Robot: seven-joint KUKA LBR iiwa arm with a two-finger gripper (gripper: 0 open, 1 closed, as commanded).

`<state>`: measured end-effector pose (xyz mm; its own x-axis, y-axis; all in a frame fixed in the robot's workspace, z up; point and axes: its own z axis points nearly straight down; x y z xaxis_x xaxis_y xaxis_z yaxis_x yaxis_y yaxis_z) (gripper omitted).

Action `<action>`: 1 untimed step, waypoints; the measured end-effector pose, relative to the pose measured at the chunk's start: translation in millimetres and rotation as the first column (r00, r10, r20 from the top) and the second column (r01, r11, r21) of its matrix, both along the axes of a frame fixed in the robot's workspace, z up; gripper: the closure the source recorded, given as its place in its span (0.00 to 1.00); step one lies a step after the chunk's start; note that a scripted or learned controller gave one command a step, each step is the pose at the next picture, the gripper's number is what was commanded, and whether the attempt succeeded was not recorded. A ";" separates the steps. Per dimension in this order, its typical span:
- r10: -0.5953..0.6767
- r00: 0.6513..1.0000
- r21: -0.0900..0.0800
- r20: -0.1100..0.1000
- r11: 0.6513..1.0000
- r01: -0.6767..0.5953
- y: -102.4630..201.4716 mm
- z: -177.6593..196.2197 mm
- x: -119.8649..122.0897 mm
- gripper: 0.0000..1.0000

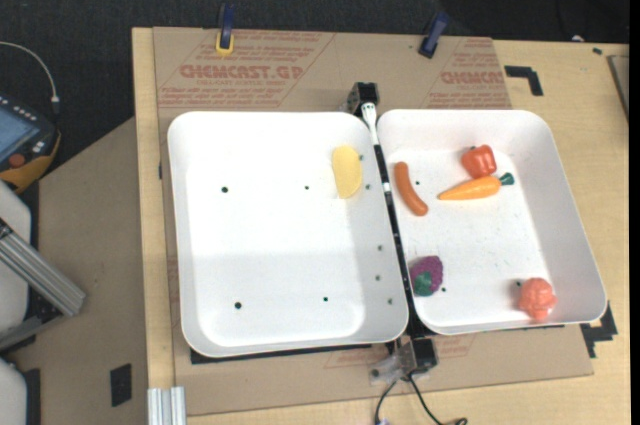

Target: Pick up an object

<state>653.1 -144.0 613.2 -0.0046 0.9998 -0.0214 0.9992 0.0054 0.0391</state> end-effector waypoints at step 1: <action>0.001 1.000 -0.003 0.005 1.000 -0.001 0.3 11.1 0.4 1.00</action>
